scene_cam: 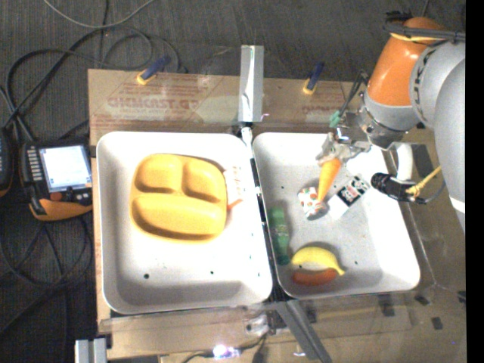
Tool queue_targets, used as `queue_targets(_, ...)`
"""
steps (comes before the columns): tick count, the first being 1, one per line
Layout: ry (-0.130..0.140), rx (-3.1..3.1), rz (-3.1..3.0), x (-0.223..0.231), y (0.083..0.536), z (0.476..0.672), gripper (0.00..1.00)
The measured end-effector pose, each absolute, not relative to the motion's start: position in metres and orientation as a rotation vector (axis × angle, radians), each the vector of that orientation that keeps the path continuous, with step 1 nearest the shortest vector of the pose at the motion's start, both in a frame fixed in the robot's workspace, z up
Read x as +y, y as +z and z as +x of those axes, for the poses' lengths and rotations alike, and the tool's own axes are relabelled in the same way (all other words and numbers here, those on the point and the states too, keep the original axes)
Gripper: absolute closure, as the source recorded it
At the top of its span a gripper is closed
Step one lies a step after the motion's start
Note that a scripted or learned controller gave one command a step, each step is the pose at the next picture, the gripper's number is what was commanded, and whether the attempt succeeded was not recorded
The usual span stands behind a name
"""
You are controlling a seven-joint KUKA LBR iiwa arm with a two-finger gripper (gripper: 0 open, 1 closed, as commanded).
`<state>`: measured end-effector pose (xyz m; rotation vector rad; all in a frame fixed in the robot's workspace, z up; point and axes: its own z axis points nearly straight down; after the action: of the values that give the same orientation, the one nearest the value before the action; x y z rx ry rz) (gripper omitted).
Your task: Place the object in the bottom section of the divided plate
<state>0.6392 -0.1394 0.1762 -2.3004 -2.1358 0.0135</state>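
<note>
now we see the claw [338, 144] over the top of the right bin [393, 274], with the carrot [327, 178] hanging down from it. the fat end of the carrot sits up at the claw and looks pinched between its fingers, so we think the claw is clenched on the carrot. the thin end points down and a bit left, and it ends just above a small white card [308, 200] that lies on the bin floor.

the plate [180, 197] is yellow and sits in the left bin [121, 278]. it is well apart from the carrot, off to the left and a little lower in the view. its bottom section [181, 221] is the long wide part on the side near us. the two small parts are on the far side.

so the big thing for the next move is the way to go: the carrot must cross left, over the wall between the two bins, and come down on that near part. the carrot is long and hangs almost straight down, so we think it has to be lifted high enough to get its tip over the wall. the bottom section is wide from side to side, so the carrot should fit best lying that way.

a banana [318, 259] and a red sausage [314, 277] lie low in the right bin, away from that path.
</note>
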Motion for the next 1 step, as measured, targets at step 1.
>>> queue_targets(1,0.01,-2.249,-2.184,-0.0394,0.1788,0.6402,1.0)
